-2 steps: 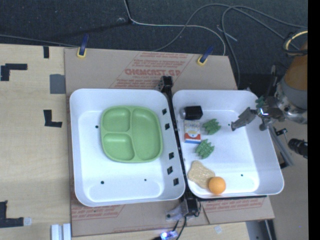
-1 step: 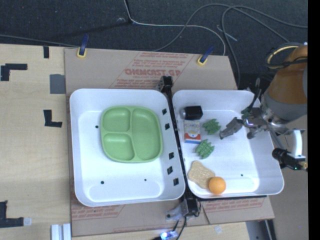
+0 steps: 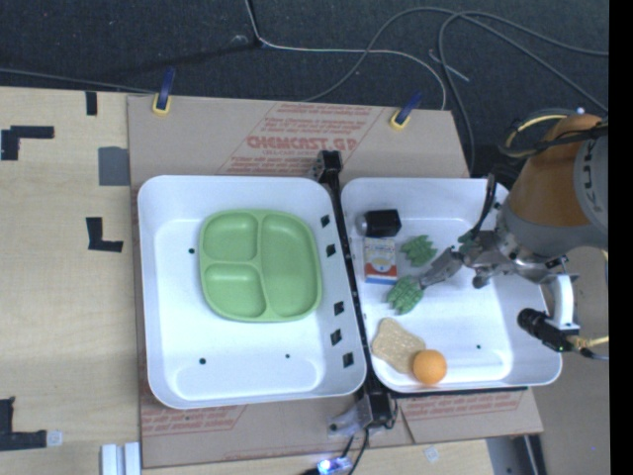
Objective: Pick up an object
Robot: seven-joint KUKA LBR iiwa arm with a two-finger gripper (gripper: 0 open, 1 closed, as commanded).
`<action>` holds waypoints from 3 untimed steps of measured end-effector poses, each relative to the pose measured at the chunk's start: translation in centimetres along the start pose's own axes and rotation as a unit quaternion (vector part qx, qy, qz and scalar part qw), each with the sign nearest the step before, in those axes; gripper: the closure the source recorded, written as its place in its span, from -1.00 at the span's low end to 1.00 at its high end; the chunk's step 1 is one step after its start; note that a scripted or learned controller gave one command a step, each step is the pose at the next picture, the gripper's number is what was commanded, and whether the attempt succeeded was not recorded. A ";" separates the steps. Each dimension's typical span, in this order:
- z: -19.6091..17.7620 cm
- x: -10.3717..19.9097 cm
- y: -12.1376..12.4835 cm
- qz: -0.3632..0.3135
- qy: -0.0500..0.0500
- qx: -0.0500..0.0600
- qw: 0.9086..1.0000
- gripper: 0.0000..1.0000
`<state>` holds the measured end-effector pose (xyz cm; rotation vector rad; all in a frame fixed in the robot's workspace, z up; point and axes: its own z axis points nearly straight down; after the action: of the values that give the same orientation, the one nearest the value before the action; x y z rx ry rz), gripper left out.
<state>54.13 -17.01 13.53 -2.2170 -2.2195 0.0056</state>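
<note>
Two white bins are seen: left bin with one green plate, right bin with two green toys, an orange ball, plus the tool, whose grip can't be told.

Dark carpet floor with loose cables, light wooden bench top, brown cardboard sheet, two yellow clamps.

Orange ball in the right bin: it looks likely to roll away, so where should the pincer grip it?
Across the widest part of the orange ball, coming straight down. It is round, and the tan sponge touches its left side.
</note>
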 end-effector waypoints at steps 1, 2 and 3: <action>-1.2 0.0 0.1 -0.001 0.000 -0.001 1.000 1.00; -5.7 0.7 -0.3 0.000 0.000 -0.004 1.000 1.00; -12.1 0.8 -0.2 0.000 -0.001 -0.005 1.000 1.00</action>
<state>53.97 -16.26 25.62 -2.2229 -2.2268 -0.0040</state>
